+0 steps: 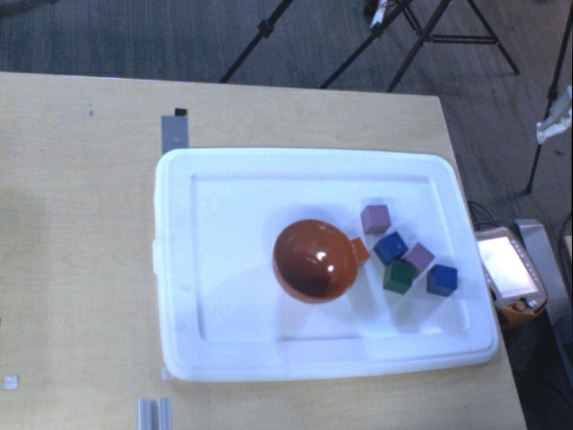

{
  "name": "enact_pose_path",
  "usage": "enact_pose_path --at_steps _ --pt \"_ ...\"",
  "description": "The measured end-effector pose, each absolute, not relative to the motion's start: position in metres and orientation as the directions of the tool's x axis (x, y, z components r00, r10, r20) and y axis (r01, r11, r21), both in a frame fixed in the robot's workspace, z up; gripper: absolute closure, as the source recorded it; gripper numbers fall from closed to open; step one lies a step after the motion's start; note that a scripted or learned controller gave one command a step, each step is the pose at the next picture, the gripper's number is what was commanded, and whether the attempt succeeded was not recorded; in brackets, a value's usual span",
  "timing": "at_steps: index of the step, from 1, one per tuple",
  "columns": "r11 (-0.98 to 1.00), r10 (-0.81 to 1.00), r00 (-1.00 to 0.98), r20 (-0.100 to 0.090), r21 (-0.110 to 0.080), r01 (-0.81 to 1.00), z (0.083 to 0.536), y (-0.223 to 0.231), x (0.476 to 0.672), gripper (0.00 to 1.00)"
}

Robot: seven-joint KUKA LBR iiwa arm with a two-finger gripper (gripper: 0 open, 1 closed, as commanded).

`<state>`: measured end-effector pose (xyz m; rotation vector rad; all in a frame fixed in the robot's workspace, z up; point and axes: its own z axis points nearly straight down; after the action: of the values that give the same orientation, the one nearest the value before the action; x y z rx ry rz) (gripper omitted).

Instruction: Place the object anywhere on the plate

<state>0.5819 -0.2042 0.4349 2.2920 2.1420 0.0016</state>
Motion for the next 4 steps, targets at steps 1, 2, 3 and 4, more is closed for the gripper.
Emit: enact_pose_path --at_steps 1,2,3,4 --pt "-0.067 0.998 0.067 -0.002 0.004 0.998 0.435 -0.204 0.582 0.0" --pt "-0.553 0.833 0.553 -0.001 0.005 0.833 0.435 -0.183 0.503 0.0" --pt "-0.063 0.998 0.063 -0.003 0.006 0.998 0.435 -0.184 0.521 0.0" --pt "0.05 0.999 -0.05 -0.003 0.004 0.999 0.434 -0.2 0.577 0.0"
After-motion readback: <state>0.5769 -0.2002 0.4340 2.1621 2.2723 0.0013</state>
